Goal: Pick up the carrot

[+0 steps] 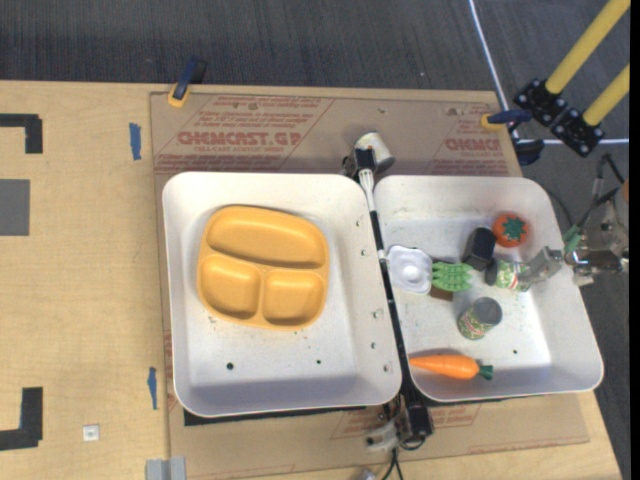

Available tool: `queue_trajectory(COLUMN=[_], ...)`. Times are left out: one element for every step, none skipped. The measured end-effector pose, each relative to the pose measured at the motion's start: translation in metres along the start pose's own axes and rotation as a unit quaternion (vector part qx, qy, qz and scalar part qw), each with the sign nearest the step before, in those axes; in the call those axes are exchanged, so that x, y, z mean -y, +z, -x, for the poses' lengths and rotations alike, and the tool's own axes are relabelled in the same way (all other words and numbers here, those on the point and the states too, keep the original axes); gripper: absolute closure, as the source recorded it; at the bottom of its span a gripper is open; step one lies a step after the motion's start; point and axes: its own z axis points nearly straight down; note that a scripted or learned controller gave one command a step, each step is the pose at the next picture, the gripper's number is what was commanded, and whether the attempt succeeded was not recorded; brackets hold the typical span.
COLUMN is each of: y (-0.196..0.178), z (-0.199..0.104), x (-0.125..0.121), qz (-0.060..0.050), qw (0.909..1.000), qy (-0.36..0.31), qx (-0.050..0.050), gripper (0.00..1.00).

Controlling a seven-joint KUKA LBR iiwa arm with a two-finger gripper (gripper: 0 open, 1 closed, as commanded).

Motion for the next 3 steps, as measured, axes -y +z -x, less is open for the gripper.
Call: queue_trajectory(y=[0.028, 0.001, 0.000], z=[-0.110, -0.212, -0.212], x=[0.035, 0.036, 0.037], qz=[-0.001, 0.001, 0.000], qw=[0.9999, 1.0000, 0.9804], qy=[-0.011, 0.005, -0.197], qx=[-0.001, 0.000, 0.000], gripper=[0.00, 0.00, 0.00])
